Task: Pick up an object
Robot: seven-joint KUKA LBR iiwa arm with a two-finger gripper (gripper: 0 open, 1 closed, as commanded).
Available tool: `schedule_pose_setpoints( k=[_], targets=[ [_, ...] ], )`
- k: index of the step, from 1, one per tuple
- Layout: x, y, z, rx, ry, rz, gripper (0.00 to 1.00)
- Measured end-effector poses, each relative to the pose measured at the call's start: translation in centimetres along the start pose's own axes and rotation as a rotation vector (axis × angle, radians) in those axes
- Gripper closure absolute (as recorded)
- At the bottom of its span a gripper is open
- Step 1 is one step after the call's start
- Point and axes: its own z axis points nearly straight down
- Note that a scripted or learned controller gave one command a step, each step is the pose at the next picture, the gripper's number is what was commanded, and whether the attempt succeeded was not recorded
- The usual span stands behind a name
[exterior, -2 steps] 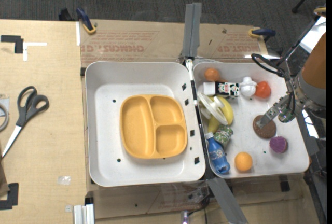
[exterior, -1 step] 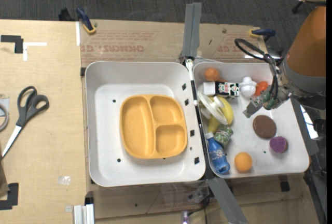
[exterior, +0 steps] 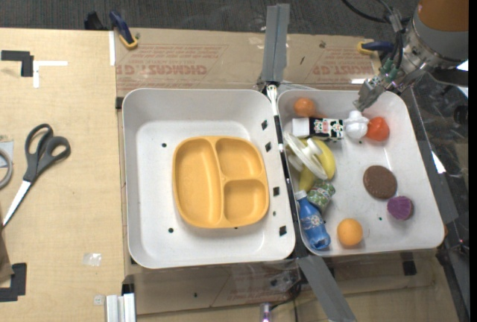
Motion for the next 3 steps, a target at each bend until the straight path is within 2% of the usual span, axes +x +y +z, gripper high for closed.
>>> schedule_pose_setpoints(
  k=[1,2,3],
  targets=[
    [-10.1,1.5,-10.0,-0.004,-0.004,-0.599,1.0],
    [-10.7,-7.0,-7.9,-0.003,-0.002,-1.072,1.0],
    [-12.3,-7.6,-6.8,-0.003,-0.001,-1.393,1.0]
  ],
)
